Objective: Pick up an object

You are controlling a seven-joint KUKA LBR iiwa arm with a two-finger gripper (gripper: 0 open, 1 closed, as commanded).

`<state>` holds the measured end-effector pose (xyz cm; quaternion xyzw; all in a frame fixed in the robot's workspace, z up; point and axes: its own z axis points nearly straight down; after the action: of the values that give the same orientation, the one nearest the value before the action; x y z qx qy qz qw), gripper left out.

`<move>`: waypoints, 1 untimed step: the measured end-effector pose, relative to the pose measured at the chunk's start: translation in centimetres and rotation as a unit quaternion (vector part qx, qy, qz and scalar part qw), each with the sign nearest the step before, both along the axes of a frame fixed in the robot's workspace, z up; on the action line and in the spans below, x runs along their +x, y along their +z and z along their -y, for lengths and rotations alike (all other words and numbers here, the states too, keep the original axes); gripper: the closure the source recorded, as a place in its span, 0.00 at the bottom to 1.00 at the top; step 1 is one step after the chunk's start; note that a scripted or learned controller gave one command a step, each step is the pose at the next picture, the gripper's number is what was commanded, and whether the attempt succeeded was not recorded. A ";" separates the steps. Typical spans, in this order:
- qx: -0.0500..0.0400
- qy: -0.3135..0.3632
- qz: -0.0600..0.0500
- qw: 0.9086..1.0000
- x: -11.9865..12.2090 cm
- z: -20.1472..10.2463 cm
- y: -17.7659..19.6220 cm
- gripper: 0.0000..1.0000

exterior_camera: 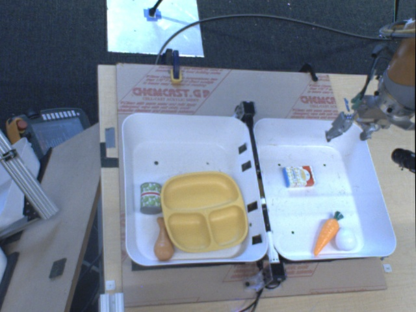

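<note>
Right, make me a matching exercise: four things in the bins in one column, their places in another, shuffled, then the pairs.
Things:
1. yellow tray
2. carrot
3. small can
4. snack packet

Places:
A. right bin, near front corner, beside a white ball
B. left bin, against its left wall
C. right bin, near the middle
D. left bin, taking up its front right part

Pairs: 1-D, 2-A, 3-B, 4-C
</note>
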<state>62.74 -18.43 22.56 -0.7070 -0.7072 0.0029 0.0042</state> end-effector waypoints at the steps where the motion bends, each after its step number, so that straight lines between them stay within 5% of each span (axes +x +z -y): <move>1: -0.001 0.001 0.006 1.000 0.3 -0.1 0.7 0.00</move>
<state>62.99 -18.38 23.31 -0.7060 -0.7082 -0.0003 -0.0007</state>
